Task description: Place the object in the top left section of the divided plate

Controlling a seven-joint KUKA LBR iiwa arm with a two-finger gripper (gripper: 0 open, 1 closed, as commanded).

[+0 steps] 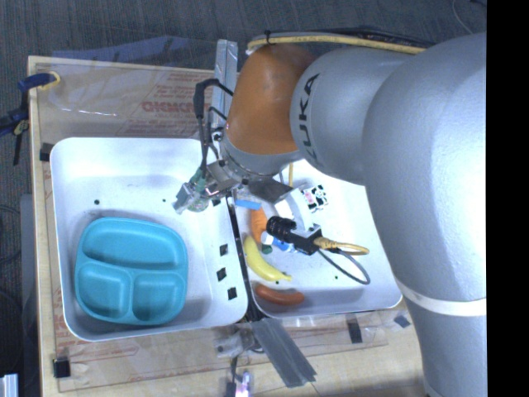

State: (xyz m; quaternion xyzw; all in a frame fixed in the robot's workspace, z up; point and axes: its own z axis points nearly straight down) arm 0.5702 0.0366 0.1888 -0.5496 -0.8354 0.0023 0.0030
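The blue divided plate (82, 273) lies in the lower left of the left bin (99, 172); it has one wide section at the top and two smaller ones below, all bare. My gripper (192, 196) hangs over the left bin's right side, above and to the right of the plate and near the wall between the bins. The view is too small to tell whether anything is in it. In the right bin (368, 292), partly under my arm, lie a yellow banana (263, 263), an orange carrot (259, 223) and a reddish sausage (279, 295).
A white toy with black spots (315, 196) lies in the right bin, and a small blue thing (247, 199) sits beside the dividing wall. My big grey arm covers most of the right bin. Bare white floor lies above the plate.
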